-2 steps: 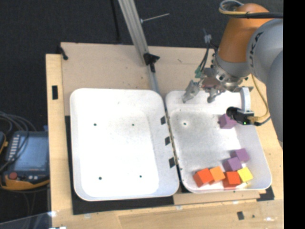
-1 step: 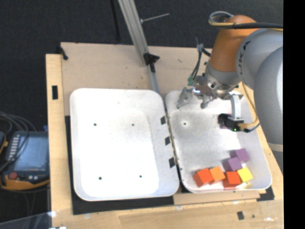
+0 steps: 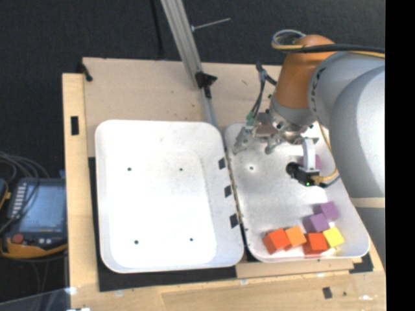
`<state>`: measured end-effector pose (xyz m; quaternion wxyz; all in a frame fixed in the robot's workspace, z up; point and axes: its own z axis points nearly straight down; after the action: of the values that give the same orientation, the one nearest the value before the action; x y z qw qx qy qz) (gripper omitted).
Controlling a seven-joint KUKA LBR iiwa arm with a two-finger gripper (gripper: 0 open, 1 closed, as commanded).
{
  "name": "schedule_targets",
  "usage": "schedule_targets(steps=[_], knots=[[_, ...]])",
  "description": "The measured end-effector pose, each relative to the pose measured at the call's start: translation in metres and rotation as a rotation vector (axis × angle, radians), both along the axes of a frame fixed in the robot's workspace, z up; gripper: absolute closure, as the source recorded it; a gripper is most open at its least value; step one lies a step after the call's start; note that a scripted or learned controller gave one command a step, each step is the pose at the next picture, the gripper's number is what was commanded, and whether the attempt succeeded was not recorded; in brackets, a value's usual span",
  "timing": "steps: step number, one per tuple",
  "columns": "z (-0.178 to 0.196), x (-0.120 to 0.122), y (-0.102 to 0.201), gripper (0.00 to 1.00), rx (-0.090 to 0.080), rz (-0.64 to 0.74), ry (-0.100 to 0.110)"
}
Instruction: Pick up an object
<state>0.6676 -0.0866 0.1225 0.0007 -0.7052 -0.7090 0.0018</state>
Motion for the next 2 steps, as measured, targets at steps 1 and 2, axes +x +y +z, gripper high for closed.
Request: schedule_targets(steps=[1,2], knots=[[0.015,0.002,-0.001,1.0,0.0,-0.001,-0.007],[0.08,0.001,-0.003,1.0,0.0,-0.002,-0.011]])
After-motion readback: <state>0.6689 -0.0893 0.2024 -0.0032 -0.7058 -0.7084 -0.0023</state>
